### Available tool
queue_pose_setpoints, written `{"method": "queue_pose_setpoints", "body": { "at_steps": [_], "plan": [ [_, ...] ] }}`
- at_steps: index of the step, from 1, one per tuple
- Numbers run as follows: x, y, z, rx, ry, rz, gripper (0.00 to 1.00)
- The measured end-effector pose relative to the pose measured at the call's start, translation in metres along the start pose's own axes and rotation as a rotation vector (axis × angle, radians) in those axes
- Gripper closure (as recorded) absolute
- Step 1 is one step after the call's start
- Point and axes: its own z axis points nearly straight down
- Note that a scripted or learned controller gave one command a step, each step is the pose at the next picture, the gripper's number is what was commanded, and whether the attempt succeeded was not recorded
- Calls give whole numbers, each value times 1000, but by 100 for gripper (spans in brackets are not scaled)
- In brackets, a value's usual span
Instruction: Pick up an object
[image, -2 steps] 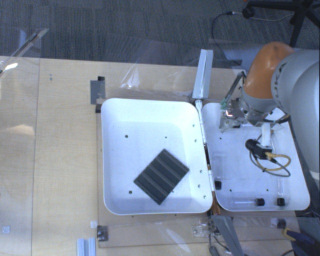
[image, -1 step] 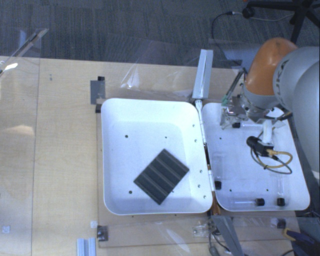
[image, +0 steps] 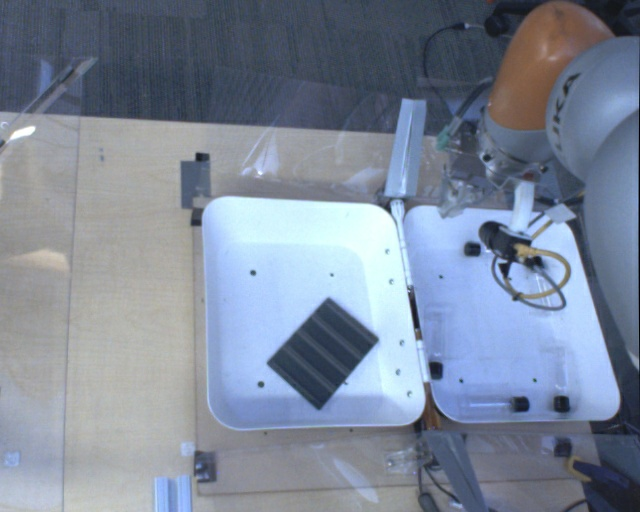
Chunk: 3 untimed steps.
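A dark grey ribbed rectangular pad (image: 323, 352) lies flat and turned diagonally in the lower middle of the left bin (image: 230, 300). My gripper (image: 458, 192) hangs over the top left corner of the right bin (image: 570, 330), below the orange band of the arm. It is well apart from the pad, across the divide between the bins. Nothing shows in its grasp.
The grey arm (image: 600, 90) covers the top right of the view. A metal upright bar (image: 405, 150) stands behind the gap between the bins. Wooden bench surface (image: 100, 300) spreads to the left, with crumpled clear plastic (image: 290, 140) behind the left bin.
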Motion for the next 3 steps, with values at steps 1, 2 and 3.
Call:
{"method": "queue_pose_setpoints", "body": {
  "at_steps": [1, 2, 3],
  "plan": [
    [-47, -41, 73, 4, 0, -184, 100],
    [-64, -69, 127, 1, 0, -169, 100],
    [-64, -69, 127, 1, 0, -168, 0]
  ]
}}
